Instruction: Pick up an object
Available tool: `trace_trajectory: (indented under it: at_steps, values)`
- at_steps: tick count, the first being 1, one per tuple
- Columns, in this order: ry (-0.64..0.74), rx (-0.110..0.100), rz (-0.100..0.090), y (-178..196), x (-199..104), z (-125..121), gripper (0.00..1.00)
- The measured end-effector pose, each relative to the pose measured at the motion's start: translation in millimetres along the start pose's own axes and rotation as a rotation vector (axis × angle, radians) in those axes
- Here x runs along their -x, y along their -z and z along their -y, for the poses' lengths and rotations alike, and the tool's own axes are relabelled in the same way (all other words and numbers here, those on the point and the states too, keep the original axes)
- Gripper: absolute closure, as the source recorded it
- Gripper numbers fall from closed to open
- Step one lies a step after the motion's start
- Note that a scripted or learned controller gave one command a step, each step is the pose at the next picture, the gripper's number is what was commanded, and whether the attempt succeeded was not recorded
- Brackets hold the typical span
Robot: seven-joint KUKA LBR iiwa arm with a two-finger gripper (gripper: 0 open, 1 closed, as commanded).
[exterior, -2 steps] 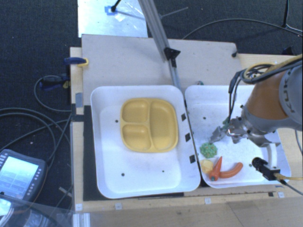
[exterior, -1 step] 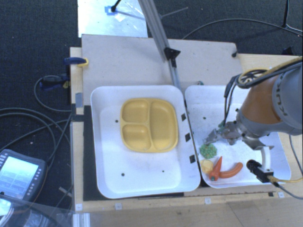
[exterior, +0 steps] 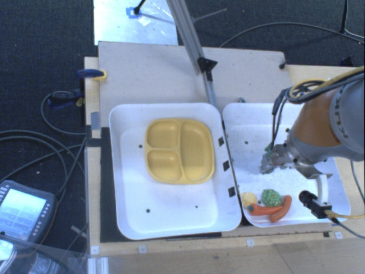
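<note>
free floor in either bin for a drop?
Left bin: bare strip below the yellow tray, narrower margins left and above it. Right bin: bare upper-left floor, between its wall and the gripper. Crowded: right bin's near corner, with toy food.
</note>
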State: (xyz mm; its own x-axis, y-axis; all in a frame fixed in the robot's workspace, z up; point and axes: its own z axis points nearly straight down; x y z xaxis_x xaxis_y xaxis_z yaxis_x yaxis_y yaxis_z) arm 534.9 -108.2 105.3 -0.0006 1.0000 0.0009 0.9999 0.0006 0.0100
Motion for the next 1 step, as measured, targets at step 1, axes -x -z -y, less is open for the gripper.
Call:
trace_trajectory:
  at_steps: [1]
  values:
    - [0.004,-0.002,0.002,63.2,4.9,-2.0,1.00]
